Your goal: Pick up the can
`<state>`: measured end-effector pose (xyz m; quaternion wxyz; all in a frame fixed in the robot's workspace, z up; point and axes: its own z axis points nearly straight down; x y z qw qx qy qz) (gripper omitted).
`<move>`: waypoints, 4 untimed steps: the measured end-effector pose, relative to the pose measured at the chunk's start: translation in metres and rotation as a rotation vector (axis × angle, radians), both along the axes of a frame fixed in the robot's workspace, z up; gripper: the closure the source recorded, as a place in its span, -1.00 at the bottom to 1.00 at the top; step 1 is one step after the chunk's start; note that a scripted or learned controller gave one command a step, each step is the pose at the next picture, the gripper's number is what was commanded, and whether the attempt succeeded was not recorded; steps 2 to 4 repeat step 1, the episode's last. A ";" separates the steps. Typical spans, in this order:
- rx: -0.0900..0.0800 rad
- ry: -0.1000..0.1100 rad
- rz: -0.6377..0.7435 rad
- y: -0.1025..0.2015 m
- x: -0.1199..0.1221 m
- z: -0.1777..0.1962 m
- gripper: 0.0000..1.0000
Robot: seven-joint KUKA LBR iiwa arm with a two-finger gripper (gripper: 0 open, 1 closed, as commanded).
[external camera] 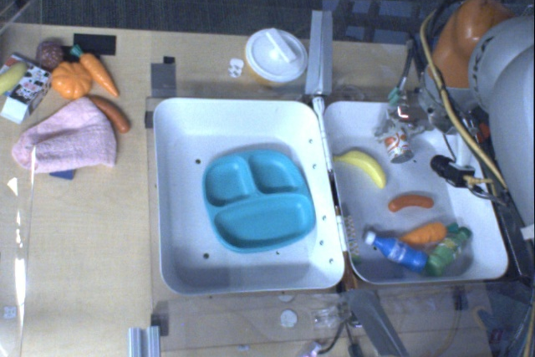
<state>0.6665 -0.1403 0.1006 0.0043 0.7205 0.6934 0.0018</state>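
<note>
The can (399,147), small and silvery with a red mark, lies in the back part of the right bin (493,263). My gripper (400,122) hangs directly over it at the bin's far side, its tip touching or nearly touching the can's top. The grey arm with its orange band (468,38) reaches in from the right edge, trailing cables.
In the right bin lie a banana (364,165), a sausage (410,201), a carrot (425,233), a blue bottle (398,251) and a green item (447,253). The left bin (180,180) holds a blue divided plate (259,198). A white lid (276,54) sits behind the bins, with toy food and a pink cloth (67,142) at far left.
</note>
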 end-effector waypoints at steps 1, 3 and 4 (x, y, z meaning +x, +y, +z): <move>0.003 0.003 0.217 0.125 -0.019 0.154 1.00; 0.003 0.003 0.217 0.125 -0.019 0.154 1.00; 0.003 0.003 0.217 0.125 -0.019 0.154 1.00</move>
